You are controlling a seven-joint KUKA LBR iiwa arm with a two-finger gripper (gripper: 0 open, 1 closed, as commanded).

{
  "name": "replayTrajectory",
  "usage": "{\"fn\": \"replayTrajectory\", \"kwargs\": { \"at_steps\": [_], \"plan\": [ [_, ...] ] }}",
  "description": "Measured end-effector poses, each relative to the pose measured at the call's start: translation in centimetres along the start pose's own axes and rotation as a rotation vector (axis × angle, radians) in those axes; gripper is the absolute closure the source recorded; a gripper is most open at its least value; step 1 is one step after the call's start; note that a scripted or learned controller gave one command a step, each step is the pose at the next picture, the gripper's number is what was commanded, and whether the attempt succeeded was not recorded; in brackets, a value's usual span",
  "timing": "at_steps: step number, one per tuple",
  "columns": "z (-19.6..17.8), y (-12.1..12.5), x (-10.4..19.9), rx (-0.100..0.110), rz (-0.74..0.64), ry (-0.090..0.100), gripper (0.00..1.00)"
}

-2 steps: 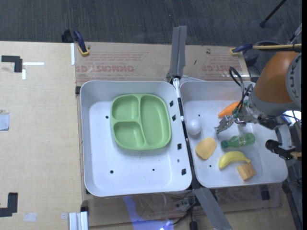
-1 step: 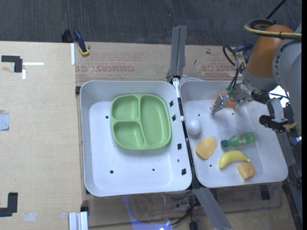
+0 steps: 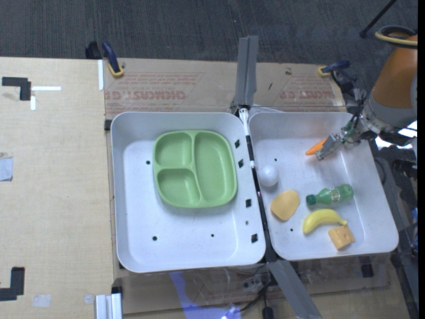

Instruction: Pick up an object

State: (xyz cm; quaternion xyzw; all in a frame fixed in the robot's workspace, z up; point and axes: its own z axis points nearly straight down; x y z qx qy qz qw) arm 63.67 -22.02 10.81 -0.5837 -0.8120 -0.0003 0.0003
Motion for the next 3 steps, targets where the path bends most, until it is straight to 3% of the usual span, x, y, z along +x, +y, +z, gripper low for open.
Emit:
{"fn": "replayTrajectory", "kwargs": {
  "at_steps": [1,3],
  "plan": [
    [1.8,2.7,1.7,0.009,-0.028,0.003,0.0],
    [1.9,5.2,9.5,0.013,-0.089,0.004,0.0]
  ]
}}
